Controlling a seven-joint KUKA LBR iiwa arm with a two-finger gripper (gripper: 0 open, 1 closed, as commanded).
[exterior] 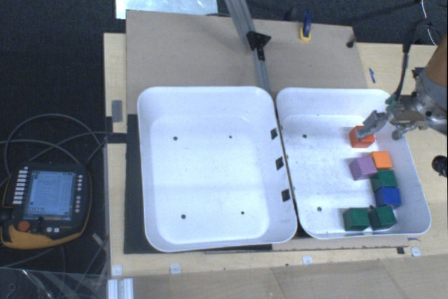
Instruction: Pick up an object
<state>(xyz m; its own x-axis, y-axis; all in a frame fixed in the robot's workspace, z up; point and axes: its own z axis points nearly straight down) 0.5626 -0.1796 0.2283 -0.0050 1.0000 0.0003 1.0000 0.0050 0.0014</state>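
Camera view looks down on a tan counter [203, 45] carrying two shallow white bins side by side. Left bin [150, 150] shows its bare white floor with a few dark dots. Right bin [308, 150] holds a cluster of small blocks along its right side: an orange-red block [362, 138] nearest the top, then a purple block [362, 167] touching a smaller orange block [382, 160], a dark green block [384, 181], a blue block [387, 196], and two green blocks [369, 218] at the lower right corner. The arm reaches in from the right, and its hand [369, 126] sits directly over the orange-red block, with a grey finger [373, 122] touching or just above it; whether the hand is open or closed cannot be told. A teach pendant [45, 203] lies on the dark floor to the left.
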